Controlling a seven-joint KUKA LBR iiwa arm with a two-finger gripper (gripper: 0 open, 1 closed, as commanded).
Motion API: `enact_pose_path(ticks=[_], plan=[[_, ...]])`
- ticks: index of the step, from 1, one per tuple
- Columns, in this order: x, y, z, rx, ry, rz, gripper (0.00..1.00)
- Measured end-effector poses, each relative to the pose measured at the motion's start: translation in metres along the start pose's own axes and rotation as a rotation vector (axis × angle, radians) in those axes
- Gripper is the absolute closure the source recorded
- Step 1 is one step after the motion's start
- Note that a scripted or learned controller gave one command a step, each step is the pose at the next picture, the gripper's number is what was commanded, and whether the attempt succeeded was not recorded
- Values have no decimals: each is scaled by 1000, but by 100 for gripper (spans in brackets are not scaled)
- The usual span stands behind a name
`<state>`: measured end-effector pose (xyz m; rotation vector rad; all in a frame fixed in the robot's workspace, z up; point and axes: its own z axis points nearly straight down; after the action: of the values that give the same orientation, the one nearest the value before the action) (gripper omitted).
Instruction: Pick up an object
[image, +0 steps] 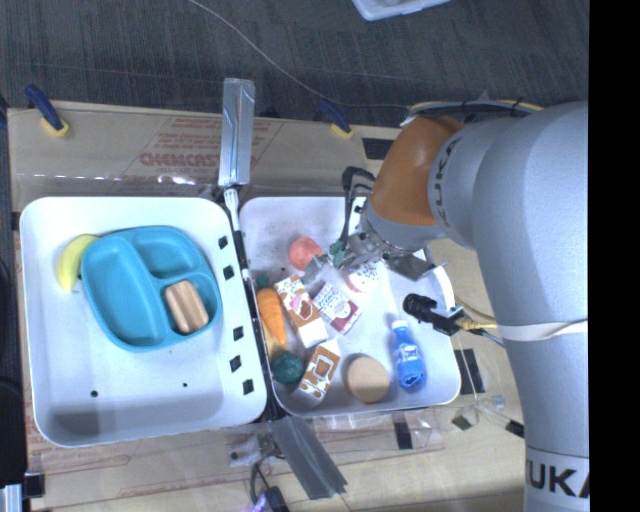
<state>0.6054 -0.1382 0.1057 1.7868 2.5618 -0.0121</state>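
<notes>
Objects: I see a carrot (271, 315), blue bottle (406, 356) and cartons in the right bin (262, 222).
Left bin (40, 300): blue tray (135, 280), banana (68, 262).
Tool (340, 258): I can't tell its grip.

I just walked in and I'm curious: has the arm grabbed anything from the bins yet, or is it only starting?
Done: the arm has reached into the right bin. In hand: its gripper sits low among the packets, by the pink ball. Nothing visibly lifted; the blue bottle and carrot lie in the bin. Left: gripping and raising something.
</notes>
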Motion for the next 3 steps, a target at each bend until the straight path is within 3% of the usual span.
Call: enact_pose_path(ticks=[1, 2, 3], plan=[[22, 34, 12, -2, 16, -362, 0], [21, 36, -1, -7, 12, -367, 100], [68, 31, -89, 3, 19, 72, 100]])
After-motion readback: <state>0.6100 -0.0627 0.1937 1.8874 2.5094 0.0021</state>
